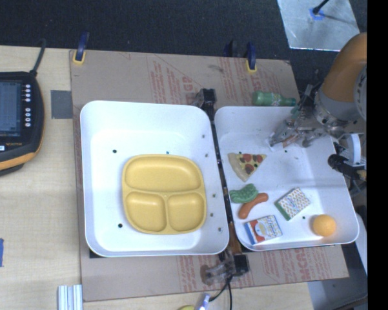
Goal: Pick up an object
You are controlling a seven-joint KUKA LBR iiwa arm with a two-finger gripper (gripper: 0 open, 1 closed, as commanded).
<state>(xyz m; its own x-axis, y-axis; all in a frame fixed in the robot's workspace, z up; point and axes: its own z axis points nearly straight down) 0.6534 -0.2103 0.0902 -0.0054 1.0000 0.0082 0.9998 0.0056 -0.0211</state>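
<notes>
While the gripper (285, 138) is hovering over the upper part of the right bin (348, 192), I cannot tell whether it is released or clenched. Below it in that bin are lying a pizza slice (246, 163), a green toy (243, 193) touching a sausage (253, 205), two small cartons (292, 203) (263, 228) and an orange (323, 225). A yellow divided tray (163, 193) is sitting in the left bin (97, 173).

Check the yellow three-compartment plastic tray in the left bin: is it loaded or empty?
Empty. The yellow three-compartment plastic tray shows bare yellow in every section; the toy food lies in the right white bin.
</notes>
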